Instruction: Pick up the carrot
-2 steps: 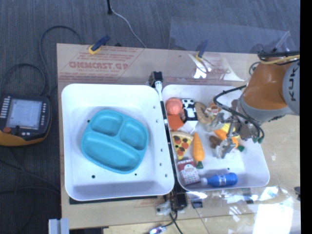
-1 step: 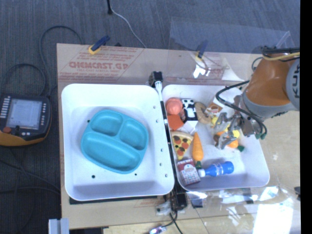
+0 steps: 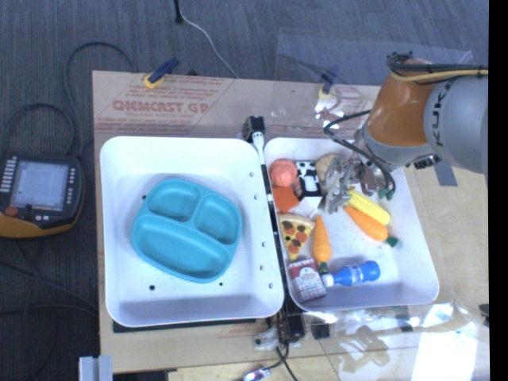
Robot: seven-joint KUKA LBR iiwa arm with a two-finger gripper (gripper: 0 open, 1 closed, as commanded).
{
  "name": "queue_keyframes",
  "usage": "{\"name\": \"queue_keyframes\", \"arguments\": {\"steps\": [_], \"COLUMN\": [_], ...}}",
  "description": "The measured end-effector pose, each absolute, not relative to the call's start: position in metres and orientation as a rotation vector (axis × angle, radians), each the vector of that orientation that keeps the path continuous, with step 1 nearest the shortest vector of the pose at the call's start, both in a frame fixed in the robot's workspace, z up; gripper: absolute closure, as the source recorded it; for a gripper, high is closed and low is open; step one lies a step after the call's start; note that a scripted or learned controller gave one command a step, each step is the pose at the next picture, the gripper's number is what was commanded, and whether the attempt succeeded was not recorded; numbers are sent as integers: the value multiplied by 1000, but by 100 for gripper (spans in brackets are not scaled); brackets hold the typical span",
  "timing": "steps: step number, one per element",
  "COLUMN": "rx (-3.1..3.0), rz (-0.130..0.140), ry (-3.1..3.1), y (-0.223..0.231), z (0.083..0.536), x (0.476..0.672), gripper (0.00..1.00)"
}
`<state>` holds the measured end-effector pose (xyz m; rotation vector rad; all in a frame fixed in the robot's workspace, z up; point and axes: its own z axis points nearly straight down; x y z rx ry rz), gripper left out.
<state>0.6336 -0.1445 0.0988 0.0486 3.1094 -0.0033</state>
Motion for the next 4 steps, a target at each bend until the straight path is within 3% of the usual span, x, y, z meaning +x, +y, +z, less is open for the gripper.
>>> {"name": "queue_keyframes", "arguments": {"steps": [1, 2, 3, 4], "rx": [52, 257, 640, 636], "rz": [-3, -21, -4, -9], "ry": [3125, 3109, 3059, 3050], "y": [-146, -111, -176, -176], "z": [91, 92, 91, 104], "x": [628, 605, 550, 554], "gripper": [0, 0, 0, 100]}}
